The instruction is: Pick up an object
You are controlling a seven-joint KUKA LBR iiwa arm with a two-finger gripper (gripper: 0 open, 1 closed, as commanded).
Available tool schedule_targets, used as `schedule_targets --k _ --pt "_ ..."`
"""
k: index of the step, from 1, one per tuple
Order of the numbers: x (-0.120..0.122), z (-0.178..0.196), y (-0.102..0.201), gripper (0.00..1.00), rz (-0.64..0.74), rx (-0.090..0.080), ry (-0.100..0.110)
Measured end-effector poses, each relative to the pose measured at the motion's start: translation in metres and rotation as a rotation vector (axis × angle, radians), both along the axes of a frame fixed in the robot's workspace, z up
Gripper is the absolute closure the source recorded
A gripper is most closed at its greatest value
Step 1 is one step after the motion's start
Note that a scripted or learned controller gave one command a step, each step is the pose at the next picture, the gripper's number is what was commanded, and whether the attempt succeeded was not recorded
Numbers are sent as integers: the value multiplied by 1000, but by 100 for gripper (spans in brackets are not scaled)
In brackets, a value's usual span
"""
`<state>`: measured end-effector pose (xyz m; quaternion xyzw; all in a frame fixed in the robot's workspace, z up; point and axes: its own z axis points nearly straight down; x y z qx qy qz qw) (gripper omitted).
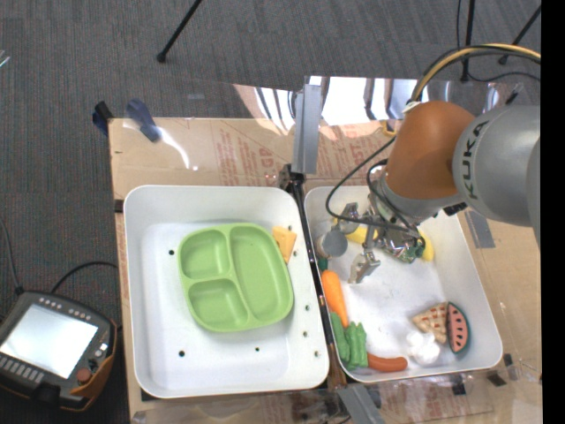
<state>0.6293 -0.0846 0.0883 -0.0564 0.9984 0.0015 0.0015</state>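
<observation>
Arm (459,162) bent over right bin (468,276), pincer (366,259) down.

Yellow item (427,251) half-hidden behind claw (365,259)

A robotics lab. Beside the bench (212,148) lie grey carpet, tripod legs (184,20) and a teach pendant (53,350).

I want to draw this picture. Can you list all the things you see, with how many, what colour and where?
Bins: two, white, side by side on the bench.
Divided plate: one, green, left bin.
Cheese wedge: one, yellow, left bin, beside the plate.
Carrot: one, orange, right bin.
Green vegetable: one, right bin.
Sausage: one, red-orange, right bin front.
Watermelon slice: one, red and green, right bin.
Waffle: one, tan, beside the watermelon.
Handheld screen: one, dark, bottom left.
Arm: one, grey and orange.
End effector: one, over the right bin.
</observation>
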Motion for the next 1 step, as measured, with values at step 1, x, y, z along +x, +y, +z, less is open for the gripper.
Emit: schedule_targets --k 1 --pt "-56 0 -97 0 -155 -2 2"
